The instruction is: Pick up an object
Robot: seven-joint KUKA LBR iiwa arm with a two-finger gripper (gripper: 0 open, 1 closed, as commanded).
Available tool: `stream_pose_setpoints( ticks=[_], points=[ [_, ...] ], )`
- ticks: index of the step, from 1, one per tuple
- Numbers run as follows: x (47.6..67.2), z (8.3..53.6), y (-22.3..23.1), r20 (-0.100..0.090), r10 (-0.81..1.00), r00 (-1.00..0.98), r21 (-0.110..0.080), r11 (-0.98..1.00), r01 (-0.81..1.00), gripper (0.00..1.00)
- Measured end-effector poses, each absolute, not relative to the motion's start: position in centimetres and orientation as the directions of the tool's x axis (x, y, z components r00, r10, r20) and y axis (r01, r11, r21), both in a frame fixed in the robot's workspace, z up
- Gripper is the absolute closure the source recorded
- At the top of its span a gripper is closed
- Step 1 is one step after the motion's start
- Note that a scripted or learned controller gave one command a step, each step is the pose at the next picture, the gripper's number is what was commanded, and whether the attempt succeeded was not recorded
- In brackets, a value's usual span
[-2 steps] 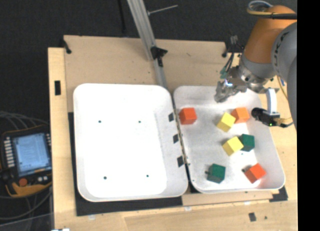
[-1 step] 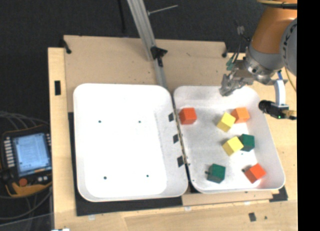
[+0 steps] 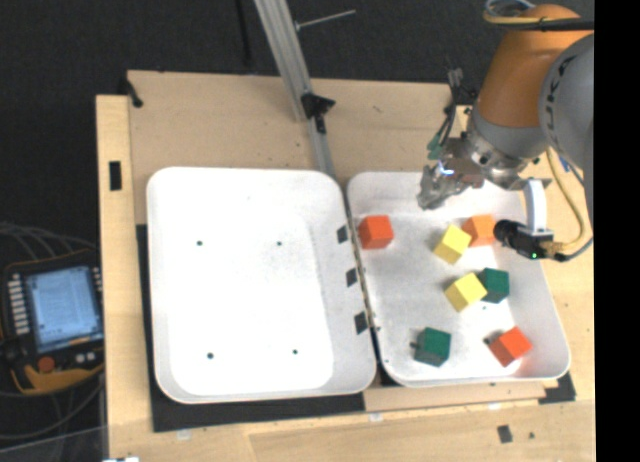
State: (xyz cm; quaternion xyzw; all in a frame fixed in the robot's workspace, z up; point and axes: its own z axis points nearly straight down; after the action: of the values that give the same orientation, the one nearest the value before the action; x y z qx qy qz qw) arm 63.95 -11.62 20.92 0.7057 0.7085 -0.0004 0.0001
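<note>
camera view: gripper (image 3: pixel 437 193) is hovering over the top edge of the right bin (image 3: pixel 395 345), nothing showing between its fingers; can't tell if they're apart or together. blocks are all sitting in that bin: orange cube (image 3: pixel 376 232) near its left wall, yellow cube (image 3: pixel 452 244) touching another orange block (image 3: pixel 481 229), second yellow cube (image 3: pixel 465 291) touching a green cube (image 3: pixel 494 283), another green cube (image 3: pixel 433 346) and a red-orange cube (image 3: pixel 509 346) lying near the bottom edge. left bin (image 3: pixel 240 280) is sitting just beside it.

Wooden bench (image 3: pixel 220 120) under two white bins (image 3: pixel 250 280)
</note>
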Motion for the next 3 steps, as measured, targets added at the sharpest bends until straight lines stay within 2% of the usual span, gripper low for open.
stream_pose_setpoints(
  ticks=[1, 2, 3],
  points=[
    [61.4, 22.4, -6.4, 0.002, 1.000, -0.007, 0.001, 0.007, 1.000, 1.00],
    [58.5, 21.8, -1.9, 0.001, 1.000, -0.006, -0.001, 0.006, 1.000, 1.00],
    [56.6, 23.4, 2.9, 0.003, 1.000, -0.008, 0.001, 0.008, 1.000, 1.00]
  ],
)
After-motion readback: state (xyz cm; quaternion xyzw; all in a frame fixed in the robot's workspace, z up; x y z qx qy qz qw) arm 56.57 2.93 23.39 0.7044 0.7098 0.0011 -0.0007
